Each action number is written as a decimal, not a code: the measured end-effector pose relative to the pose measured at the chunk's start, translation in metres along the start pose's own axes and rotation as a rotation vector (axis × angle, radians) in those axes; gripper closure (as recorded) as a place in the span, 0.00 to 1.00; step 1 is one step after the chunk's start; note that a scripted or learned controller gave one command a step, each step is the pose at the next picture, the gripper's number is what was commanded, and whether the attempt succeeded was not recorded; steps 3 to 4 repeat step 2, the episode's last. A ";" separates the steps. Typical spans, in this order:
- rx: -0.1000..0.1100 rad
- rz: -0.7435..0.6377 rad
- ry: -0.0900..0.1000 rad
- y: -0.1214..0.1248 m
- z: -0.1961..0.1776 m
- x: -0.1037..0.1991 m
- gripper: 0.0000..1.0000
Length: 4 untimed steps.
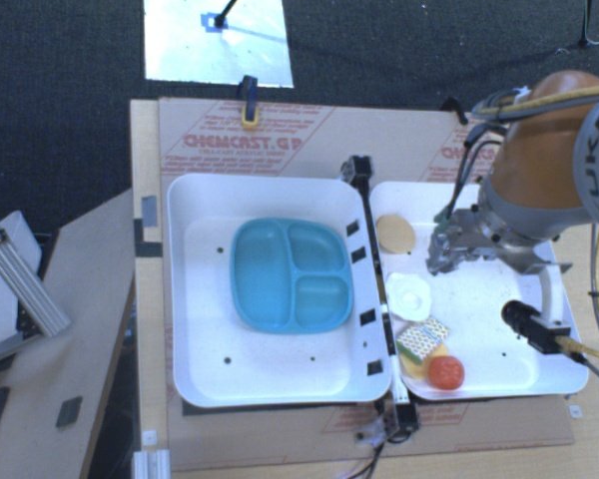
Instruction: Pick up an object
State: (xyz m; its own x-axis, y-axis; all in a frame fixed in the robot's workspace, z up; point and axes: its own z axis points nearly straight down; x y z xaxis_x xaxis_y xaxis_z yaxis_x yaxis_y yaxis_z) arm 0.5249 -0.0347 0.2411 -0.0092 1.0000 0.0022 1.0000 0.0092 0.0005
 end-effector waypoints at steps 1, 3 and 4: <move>-0.001 -0.002 0.000 0.002 -0.004 0.059 1.00; 0.001 0.000 -0.001 -0.001 0.005 0.105 1.00; 0.001 0.000 -0.001 -0.001 0.005 0.105 1.00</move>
